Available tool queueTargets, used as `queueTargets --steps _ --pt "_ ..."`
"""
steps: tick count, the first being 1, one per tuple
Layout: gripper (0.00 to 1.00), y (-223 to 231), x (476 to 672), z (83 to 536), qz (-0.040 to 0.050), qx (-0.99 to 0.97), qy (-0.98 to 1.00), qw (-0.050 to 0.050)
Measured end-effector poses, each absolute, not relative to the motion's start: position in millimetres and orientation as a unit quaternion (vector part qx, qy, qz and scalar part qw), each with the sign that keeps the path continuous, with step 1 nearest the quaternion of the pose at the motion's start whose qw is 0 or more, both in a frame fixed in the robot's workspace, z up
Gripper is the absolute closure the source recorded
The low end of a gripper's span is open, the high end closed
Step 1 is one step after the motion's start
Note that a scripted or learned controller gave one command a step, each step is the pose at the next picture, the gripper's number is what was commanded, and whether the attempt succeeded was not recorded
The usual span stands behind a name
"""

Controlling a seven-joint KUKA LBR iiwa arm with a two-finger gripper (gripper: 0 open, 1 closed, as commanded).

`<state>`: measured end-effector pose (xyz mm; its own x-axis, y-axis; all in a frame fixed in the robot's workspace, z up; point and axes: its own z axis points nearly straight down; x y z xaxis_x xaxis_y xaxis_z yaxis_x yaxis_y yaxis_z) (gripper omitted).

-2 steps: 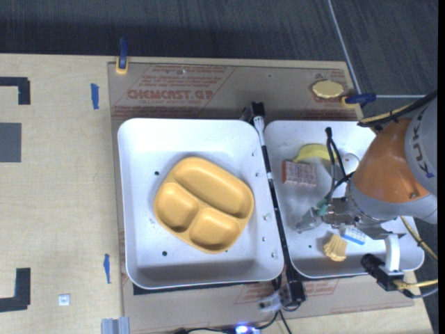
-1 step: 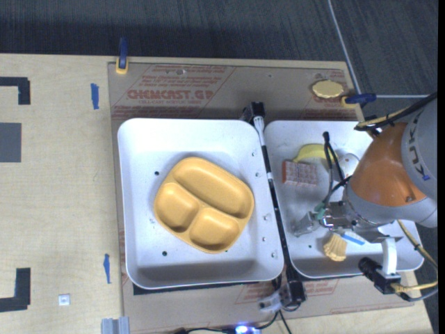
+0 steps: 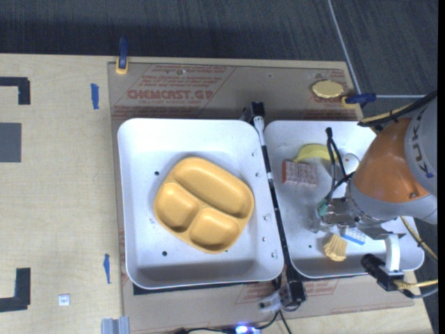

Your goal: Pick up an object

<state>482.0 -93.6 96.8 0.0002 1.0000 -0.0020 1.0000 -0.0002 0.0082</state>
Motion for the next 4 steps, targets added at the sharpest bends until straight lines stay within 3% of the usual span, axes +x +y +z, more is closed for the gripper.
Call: queueTargets --steps 1,2,3,4 --pt "0.00 -94 481.9 97 0.0021 0.707 0.707 0.004" --pt "0.00 -94 479.8 86 0.0007 0.707 0.707 0.000" --pt "1.00 -95 482.1 97 0.0021 0.707 0.707 0.004" --pt "0.00 -95 482.0 97 0.0021 0.707 0.707 0.004"
